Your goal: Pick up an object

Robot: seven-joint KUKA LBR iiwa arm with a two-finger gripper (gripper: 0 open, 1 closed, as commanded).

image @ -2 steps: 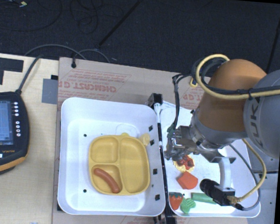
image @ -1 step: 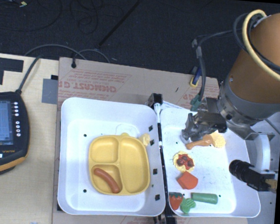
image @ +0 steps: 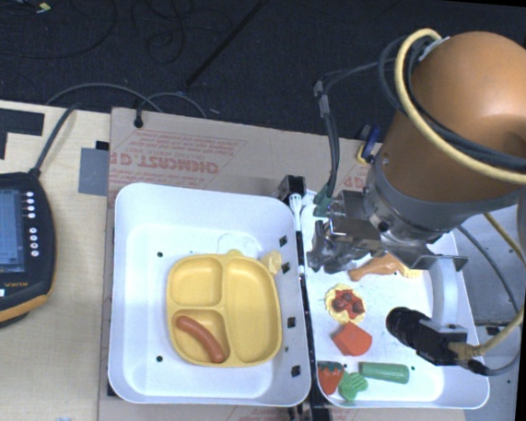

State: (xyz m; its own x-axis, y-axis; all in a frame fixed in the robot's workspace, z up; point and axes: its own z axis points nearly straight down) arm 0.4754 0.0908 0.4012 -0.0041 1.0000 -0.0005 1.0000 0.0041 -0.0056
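Observation:
My gripper hangs low over the upper left of the right bin, close to the divider between the bins. Just to its right lies an orange toy food piece, touching or nearly touching the gripper body. Nearer the front are a small round pizza-like toy, a red block, a green cylinder, a green leafy piece and an orange-red piece. The arm's large wrist hides the back of this bin.
The left bin holds a yellow divided plate with a toy sausage in its front section. A teach pendant lies on the bench at far left. Cardboard lies under both bins.

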